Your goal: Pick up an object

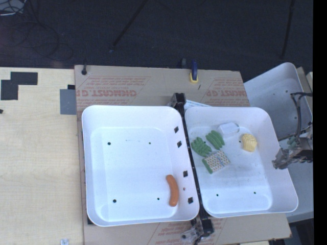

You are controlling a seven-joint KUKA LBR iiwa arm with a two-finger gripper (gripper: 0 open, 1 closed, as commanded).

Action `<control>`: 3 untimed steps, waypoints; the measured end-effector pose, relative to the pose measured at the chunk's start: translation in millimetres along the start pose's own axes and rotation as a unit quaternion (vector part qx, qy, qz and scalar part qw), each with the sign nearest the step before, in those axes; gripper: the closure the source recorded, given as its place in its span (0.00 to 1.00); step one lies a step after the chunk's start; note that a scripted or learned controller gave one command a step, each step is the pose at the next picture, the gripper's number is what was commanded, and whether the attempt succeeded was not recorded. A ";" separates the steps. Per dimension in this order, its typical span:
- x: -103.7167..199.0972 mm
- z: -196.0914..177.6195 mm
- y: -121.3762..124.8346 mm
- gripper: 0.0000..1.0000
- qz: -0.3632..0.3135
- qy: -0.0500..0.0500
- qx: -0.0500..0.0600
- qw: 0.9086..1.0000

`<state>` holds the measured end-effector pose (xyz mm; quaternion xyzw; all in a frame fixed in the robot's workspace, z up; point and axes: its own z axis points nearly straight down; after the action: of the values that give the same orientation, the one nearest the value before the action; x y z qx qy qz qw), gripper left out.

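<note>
Orange sausage (172, 190) lying alone in the left bin (97, 131), near its lower right corner, close to the divider. In the right bin (265, 198), a cluster toward the upper middle: two green leafy pieces (207, 143) side by side, a checkered green-edged packet (216, 162) just below them, a pale translucent item (228, 128) above, a yellow lump (249, 142) to the right. Gripper (289, 157) off the right bin's right rim, outside it, well apart from every object; finger state impossible to tell. Brown cardboard sheet (153, 88) beneath both bins.
</note>
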<state>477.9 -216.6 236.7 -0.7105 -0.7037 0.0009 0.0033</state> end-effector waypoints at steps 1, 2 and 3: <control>105.4 52.0 58.6 1.00 -0.010 0.001 0.000 1.000; 146.3 -4.6 154.7 1.00 -0.008 -0.002 -0.007 1.000; 103.4 7.3 57.3 1.00 -0.002 -0.001 0.002 1.000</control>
<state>536.1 -113.7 229.5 -0.7093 -0.7049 0.0030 0.0039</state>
